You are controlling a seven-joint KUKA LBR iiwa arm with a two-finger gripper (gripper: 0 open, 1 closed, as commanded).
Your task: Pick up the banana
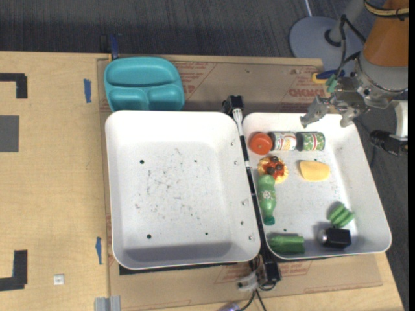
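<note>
Gripper [329,114], open and empty at the right bin's [369,193] far edge; crowding cans [297,141] risk a mis-grasp beside the banana [314,170].

The two white bins [175,135] look like smooth matt plastic; the bench [52,173] looks like matt cardboard; the teal tray [144,83] is glossy plastic.

The grey arm [388,44] with its orange band is reaching in over the tabletop's far right corner, the pincer [331,112] hanging low with nothing between its prongs.
</note>
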